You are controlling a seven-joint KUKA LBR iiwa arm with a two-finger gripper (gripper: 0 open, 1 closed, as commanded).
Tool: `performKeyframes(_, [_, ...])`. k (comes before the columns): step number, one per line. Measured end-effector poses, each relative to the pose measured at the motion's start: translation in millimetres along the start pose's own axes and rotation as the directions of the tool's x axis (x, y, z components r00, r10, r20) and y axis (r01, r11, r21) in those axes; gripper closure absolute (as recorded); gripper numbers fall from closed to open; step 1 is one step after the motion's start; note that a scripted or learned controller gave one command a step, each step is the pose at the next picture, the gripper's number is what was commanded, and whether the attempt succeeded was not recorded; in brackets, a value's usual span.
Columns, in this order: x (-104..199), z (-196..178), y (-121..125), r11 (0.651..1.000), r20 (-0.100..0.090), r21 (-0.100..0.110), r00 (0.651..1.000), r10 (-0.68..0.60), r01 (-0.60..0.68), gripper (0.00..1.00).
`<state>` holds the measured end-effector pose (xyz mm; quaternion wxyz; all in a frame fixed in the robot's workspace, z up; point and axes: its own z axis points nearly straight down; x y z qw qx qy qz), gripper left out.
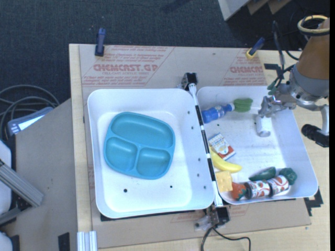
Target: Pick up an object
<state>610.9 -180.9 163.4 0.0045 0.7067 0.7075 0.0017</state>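
Well, the arm (312,69) reaches in from the right and its gripper (262,125) hangs over the upper part of the right bin (306,156), above a bare patch of white floor, with nothing between its fingers; from this slant I cannot tell whether they are spread or closed. The things to choose from lie around it: a blue bottle (216,112) just beside a green lump (243,105) near the far wall, a small red and white packet (221,146) and a banana (225,163) along the near-left side, and a crowded corner at the front with a yellow block (224,182), a red and white can (271,186) and something green (269,173). The left bin (104,156) carries a blue divided plate (139,145). To my eye the bottle or the packet is the better target, since each lies somewhat apart from its neighbours; the front pile invites a glancing, failed pinch. Coming straight down, centred across the narrow width, looks wisest.
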Motion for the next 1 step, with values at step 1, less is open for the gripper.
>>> performKeyframes(1, [0.0, 0.2, -0.1, 1.0, 0.0, 0.0, 1.0, 0.0, 0.0, 0.0])
